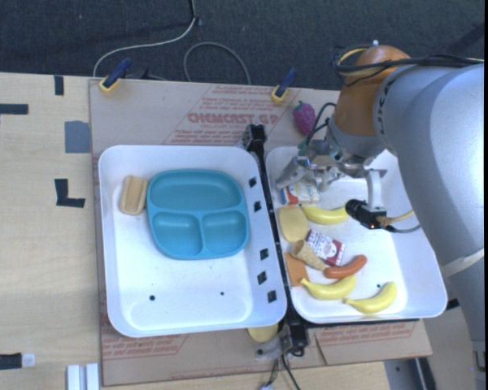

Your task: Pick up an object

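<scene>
My gripper (303, 174) hangs over the far left corner of the right bin (415, 260), reaching in from the right. Just below it lies a small white and red packet (302, 192). Beside that sit a yellow banana (325, 214) and a pale yellow round piece (292, 223). Nearer the front are a red and white wrapper (324, 246), a tan cracker (307, 256), a red sausage (344, 267), an orange piece (295, 271) and two more bananas (328, 288) (372, 299). Nothing visibly sits in the gripper.
The left bin (126, 291) holds a blue divided plate (198, 213) and a tan bread slice (132, 194). A purple toy (304, 118) lies on the cardboard behind the right bin. A black divider (263, 210) runs between the bins. The arm's grey body (439, 153) covers the right side.
</scene>
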Motion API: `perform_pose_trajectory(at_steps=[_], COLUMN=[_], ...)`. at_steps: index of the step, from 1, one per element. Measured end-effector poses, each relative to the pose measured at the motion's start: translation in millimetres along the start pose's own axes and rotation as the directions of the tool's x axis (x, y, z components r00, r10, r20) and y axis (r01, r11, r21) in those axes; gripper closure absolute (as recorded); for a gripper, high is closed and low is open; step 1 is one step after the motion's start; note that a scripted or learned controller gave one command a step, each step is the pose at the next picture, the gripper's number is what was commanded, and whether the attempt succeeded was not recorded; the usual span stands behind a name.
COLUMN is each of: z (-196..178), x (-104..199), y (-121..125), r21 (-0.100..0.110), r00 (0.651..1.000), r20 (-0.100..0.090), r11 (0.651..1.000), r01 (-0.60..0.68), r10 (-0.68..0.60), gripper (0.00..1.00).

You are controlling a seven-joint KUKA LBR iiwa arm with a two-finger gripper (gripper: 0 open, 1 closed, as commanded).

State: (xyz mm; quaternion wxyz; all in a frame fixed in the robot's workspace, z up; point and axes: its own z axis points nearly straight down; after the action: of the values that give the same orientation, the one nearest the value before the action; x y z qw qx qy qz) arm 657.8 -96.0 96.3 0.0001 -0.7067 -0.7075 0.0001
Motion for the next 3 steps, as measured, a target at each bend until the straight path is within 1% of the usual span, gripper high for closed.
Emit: perform_pose_trajectory(at_steps=[1, 2, 3], z=[11, 11, 11], x=[0, -1, -3], y=[-8, 10, 1], r21=[-0.002, 0.006, -0.003], r00=[1.0, 1.0, 1.0], r20=[0.002, 0.004, 0.002], r11=[1.0, 1.0, 1.0], r01=[0.0, 0.002, 0.0], r10=[0.0, -0.002, 0.0], gripper=[0.0, 0.0, 0.0])
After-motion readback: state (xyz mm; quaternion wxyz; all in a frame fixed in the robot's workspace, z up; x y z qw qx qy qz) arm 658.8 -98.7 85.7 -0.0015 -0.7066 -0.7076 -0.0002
